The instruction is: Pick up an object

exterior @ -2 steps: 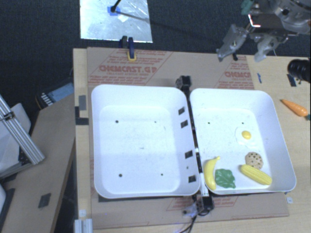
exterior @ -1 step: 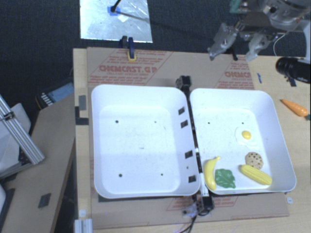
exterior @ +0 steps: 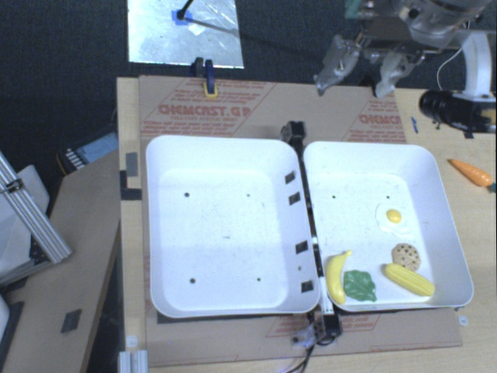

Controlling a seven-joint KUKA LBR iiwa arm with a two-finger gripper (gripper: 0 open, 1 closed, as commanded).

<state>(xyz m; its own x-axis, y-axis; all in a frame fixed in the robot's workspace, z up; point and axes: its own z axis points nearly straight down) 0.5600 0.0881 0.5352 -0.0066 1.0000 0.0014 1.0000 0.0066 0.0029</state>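
Observation:
My gripper (exterior: pixel 356 78) hangs high above the far edge of the right bin (exterior: pixel 435 169), open, with nothing between its two fingers. Far below it, along the right bin's near side, lie a yellow banana (exterior: pixel 336 277), a green leafy piece (exterior: pixel 359 285), a corn cob (exterior: pixel 408 280) and a round brown cookie (exterior: pixel 405 255). A fried egg (exterior: pixel 393 217) rests a little farther back, near the bin's right side. None of these touches the gripper.
The left bin (exterior: pixel 163 208) stands beside the right one, with black clips along the divider (exterior: pixel 303 208) between them. An orange carrot (exterior: pixel 472 172) lies on the bench outside the right bin. A foil sheet (exterior: pixel 185 22) lies behind the bench.

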